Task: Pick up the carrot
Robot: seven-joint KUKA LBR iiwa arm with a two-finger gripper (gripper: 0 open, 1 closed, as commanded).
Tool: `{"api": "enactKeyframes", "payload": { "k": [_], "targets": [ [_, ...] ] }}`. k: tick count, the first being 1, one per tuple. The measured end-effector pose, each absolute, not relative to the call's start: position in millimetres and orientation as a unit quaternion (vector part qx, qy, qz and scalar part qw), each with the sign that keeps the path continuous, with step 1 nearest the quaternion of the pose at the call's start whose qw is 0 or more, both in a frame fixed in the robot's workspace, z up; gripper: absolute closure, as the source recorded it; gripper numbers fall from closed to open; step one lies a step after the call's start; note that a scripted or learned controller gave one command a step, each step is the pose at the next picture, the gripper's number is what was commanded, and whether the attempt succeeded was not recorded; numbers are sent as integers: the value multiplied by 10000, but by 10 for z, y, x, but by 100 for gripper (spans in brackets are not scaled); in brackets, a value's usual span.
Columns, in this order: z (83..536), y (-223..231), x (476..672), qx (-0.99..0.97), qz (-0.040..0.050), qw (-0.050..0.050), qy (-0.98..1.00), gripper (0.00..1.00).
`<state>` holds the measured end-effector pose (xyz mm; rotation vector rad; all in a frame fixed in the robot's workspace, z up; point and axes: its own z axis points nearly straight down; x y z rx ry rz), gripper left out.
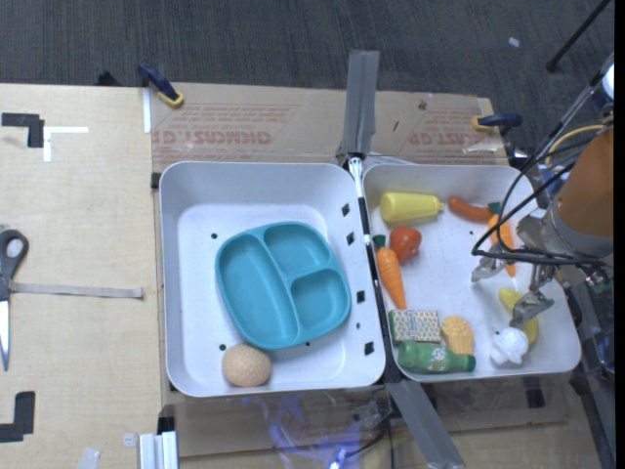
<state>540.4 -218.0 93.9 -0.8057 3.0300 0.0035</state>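
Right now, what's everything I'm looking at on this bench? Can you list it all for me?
bins: 2, white, side by side; left bin, right bin
sectioned plate: 1, teal, middle of left bin
egg-like ball: 1, tan, left bin's front corner
carrot: 1, orange, right bin's left side
tomato: 1, red, just behind the carrot
yellow block: 1, right bin's back
sausage: 1, red-orange, right of the yellow block
cracker: 1, beige, right bin's front
corn: 1, yellow, beside the cracker
green packet: 1, front wall
white toy: 1, front right
scissors: 1, grey, far left
clamps: 2, blue-yellow, back edge
arm: 1, grey and orange, right
end effector: 1, metal, over right bin's right side
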Motion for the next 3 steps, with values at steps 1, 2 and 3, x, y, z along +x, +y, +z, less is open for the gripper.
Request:
{"api": "enactKeyframes", "payload": {
  "k": [1, 2, 3],
  "targets": [
    [933, -2211, 5506, -1457, -4, 31, 9893, 0],
    [1037, -2201, 5527, -1469, -11, 60, 9891, 100],
    [1037, -2201, 5527, -1471, -11, 59, 9891, 0]
  ]
}}
